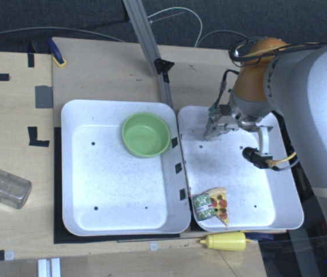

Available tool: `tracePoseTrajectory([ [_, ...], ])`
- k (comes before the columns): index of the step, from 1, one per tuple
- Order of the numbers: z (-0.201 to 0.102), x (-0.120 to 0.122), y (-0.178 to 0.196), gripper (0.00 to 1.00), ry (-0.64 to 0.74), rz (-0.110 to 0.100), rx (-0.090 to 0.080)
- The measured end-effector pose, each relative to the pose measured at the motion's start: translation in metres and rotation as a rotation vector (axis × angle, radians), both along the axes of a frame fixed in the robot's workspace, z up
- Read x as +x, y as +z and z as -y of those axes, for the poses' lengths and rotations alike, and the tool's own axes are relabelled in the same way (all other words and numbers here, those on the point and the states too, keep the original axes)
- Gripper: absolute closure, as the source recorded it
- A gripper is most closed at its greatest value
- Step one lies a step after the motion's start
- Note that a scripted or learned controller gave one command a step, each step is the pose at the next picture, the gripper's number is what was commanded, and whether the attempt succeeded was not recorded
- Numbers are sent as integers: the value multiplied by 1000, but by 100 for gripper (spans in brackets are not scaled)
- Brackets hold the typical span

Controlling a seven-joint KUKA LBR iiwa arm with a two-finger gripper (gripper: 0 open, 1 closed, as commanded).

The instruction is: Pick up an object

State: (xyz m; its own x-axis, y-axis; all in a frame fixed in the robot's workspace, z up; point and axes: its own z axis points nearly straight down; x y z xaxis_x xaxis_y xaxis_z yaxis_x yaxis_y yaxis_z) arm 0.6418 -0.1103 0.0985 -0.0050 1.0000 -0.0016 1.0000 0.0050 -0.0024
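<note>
The yellow bottle (224, 241) lies on the worktop (94, 68) edge. The snack packet (211, 205) occupies the right bin (267, 212) near corner. Gripper (216, 126) hovers far corner; finger state cannot be determined. Risk: descending here grasps nothing.

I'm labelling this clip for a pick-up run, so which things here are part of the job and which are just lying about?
Part of the job:
- gripper, low over the right bin
- snack packet in the right bin
- green bowl in the left bin

Lying about, outside the bins:
- yellow bottle by the front edge
- clear plastic container on the bench's left
</note>
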Motion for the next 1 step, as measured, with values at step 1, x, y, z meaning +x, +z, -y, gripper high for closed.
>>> tracePoseTrajectory([
  [1,4,10,52,100,-3,6,1],
])
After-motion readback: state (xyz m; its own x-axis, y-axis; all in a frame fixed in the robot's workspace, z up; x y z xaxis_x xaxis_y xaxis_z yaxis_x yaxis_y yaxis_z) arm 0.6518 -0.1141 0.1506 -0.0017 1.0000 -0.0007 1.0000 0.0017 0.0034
